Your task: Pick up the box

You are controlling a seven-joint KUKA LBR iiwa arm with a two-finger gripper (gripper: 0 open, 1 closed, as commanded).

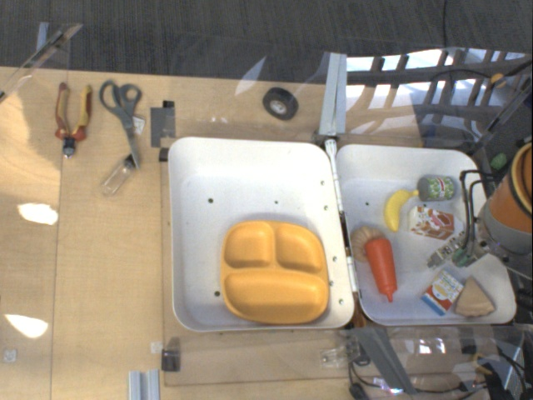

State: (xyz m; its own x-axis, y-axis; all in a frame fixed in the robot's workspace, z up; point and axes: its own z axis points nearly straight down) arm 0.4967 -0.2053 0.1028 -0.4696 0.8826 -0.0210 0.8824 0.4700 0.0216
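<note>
Glossy, seemingly plastic yellow tray (pixel 275 271)

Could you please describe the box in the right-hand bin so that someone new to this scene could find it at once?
Look in the right bin, at its near right corner. The box lies there, just below the gripper and left of a tan wedge. It is the small, flat carton, white and orange with a blue edge, unlike the rounded carrot and banana.
</note>
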